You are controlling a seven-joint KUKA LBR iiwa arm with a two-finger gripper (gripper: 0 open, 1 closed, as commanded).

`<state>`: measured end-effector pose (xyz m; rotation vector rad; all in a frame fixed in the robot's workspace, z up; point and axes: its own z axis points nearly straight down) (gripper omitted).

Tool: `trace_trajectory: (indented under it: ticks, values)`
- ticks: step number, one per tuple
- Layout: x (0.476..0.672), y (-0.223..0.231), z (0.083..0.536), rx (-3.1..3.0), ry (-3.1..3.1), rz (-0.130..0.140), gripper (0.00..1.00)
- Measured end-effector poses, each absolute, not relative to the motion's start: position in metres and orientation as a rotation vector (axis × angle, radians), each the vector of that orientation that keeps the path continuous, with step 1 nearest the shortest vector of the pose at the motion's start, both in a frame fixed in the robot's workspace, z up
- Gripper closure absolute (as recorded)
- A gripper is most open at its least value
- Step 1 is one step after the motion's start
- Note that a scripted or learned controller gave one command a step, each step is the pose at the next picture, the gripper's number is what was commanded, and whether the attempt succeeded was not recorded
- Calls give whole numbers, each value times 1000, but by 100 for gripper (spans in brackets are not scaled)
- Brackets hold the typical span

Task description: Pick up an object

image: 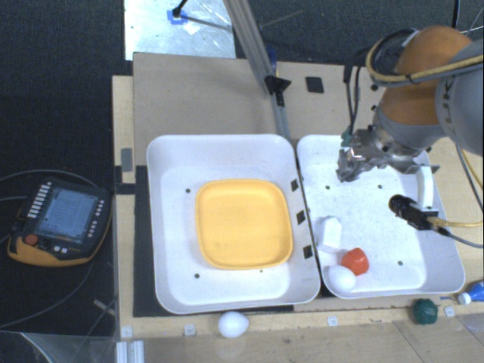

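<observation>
The tool (349, 165), grip unreadable from here, hangs upper right of the red object (355, 261); descending there grabs nothing.

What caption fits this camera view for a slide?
Gripper above the right bin with a red object; yellow plate in the left bin.

1. The plate (244, 224) is plain yellow, lying in a white bin (170, 203).
2. The other bin (442, 267) is white too, holding a red-orange ball (355, 262), a white egg (341, 279) and a white block (330, 233).
3. The arm (423, 82) is grey with an orange band.
4. The bench (197, 89) is tan.
5. A dark green ball (424, 311) sits on it.
</observation>
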<state>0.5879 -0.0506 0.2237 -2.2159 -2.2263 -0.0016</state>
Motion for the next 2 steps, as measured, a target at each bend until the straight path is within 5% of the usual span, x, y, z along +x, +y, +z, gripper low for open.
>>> trace_trajectory:
  ticks: [2]
  values:
    - [577,62,225,-2216,-2226,-1,100]
